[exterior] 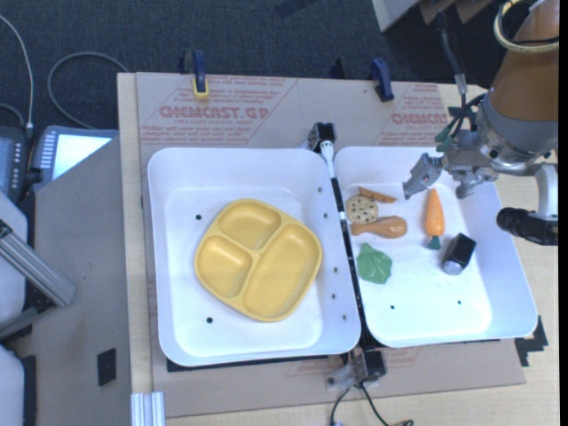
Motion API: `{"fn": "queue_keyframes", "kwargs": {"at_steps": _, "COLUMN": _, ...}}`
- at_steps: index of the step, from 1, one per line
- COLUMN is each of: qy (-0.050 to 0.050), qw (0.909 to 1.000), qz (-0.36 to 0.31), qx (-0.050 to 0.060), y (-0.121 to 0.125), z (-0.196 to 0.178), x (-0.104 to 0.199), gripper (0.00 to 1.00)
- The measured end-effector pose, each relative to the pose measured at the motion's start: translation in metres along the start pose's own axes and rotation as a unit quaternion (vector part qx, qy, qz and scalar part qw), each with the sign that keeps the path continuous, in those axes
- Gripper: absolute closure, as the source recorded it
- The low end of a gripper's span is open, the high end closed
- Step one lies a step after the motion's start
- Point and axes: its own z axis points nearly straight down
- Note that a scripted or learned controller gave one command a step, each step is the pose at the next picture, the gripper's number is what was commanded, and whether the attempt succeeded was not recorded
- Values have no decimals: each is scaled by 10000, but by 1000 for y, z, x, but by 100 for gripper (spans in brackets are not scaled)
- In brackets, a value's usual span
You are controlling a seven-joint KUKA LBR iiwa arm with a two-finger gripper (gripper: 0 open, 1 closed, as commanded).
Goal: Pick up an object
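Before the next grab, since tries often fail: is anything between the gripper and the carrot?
Nothing visible. The gripper hangs just above the carrot; the black can lies clear, below it.

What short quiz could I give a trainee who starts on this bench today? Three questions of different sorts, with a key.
1. True or false: the yellow divided plate lies in the left bin.
2. Which lies nearest the gripper? A) toy carrot B) green leaf C) black cylinder
3. Fill in: the cookie touches the toy ___.

Key: 1 true; 2 A; 3 drumstick.
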Motion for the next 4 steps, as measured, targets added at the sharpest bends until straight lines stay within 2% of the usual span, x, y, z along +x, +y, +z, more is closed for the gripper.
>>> {"fn": "queue_keyframes", "kwargs": {"at_steps": 1, "qy": -5, "qw": 10000, "qz": -12, "qx": -69, "y": 2, "z": -7, "x": 0, "gripper": 0}}
{"fn": "queue_keyframes", "kwargs": {"at_steps": 3, "qy": 1, "qw": 10000, "qz": -10, "qx": -44, "y": 11, "z": 79, "x": -1, "gripper": 0}}
{"fn": "queue_keyframes", "kwargs": {"at_steps": 4, "qy": 5, "qw": 10000, "qz": -9, "qx": -30, "y": 11, "z": 143, "x": -3, "gripper": 0}}
